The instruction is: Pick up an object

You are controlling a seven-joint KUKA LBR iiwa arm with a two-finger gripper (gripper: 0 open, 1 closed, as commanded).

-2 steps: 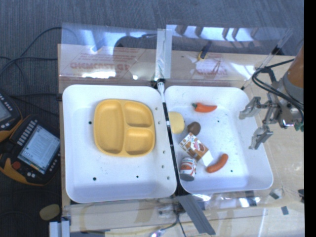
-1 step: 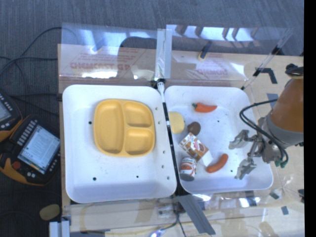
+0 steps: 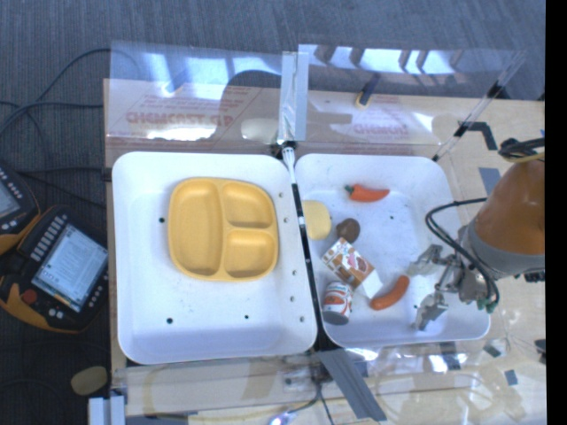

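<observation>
- Tool sits low in the right white bin, at roughly 4 o'clock of its floor, fingers spread, released, nothing between them.
- Nearest candidate: orange-red sausage-shaped toy, just beside the tool at its 9 o'clock, lying at a slant.
- Judgement: shift toward 9 o'clock, turn the fingers across the sausage's short axis, descend fully, then close; keep off the neighbouring white-and-red printed carton.
- Count, right bin: one sausage, one carton, one small orange carrot-shaped toy at 12 o'clock, one pale yellow round piece, one brown rounded piece, one small printed can.
- Left white bin: one yellow three-compartment plastic tray.
- Two bins on the tabletop.
</observation>
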